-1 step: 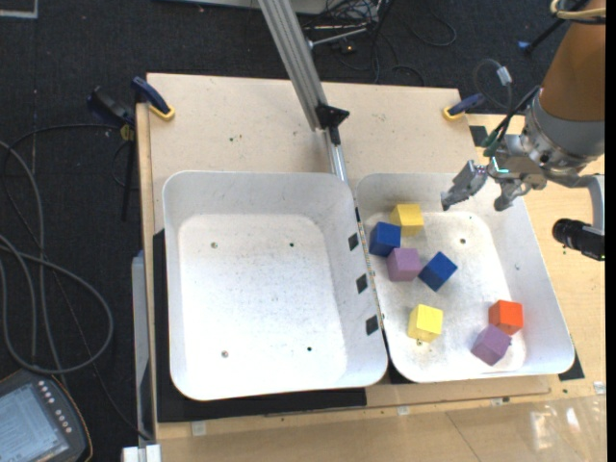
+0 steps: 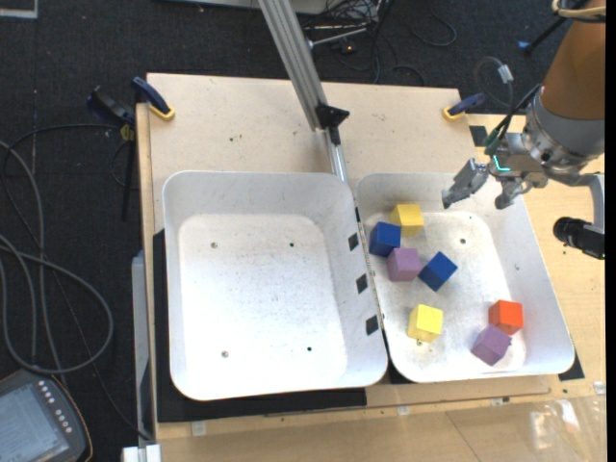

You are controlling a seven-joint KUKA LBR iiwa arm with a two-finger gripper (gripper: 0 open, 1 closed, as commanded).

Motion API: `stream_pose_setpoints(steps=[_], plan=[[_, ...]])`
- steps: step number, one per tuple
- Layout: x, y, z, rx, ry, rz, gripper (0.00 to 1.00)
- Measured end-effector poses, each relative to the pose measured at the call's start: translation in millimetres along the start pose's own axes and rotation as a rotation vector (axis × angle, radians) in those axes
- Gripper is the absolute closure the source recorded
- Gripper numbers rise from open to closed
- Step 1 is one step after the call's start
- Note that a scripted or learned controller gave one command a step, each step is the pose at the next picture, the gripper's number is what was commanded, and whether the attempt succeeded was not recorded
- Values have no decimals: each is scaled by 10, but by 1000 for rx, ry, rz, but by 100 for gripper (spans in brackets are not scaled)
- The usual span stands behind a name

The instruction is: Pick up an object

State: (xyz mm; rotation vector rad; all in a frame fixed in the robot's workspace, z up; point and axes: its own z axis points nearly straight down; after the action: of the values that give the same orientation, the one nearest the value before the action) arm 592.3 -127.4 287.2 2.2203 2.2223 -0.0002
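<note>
Nearest the camera in the right shallow white bin [image 2: 539,287] lay a purple block [image 2: 491,345], with an orange block [image 2: 506,315] just behind it and a yellow cube [image 2: 425,321] to their left. Farther back sat a blue cube [image 2: 439,269], another purple cube [image 2: 403,263], a second blue block [image 2: 384,238] and a yellow block [image 2: 408,218] clustered together. Beyond them, over the bin's far right corner, the two-finger gripper [image 2: 484,188] hung with fingers spread apart, gripping nothing. The left white bin [image 2: 183,258] lay alongside.
</note>
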Motion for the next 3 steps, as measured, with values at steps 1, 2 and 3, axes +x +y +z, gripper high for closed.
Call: stream_pose_setpoints(steps=[1,2,3], plan=[[4,-1,646,7,1,2,0],[0,39,1275,7,1,2,0],[-45,21,1688,-8,5,3,0]])
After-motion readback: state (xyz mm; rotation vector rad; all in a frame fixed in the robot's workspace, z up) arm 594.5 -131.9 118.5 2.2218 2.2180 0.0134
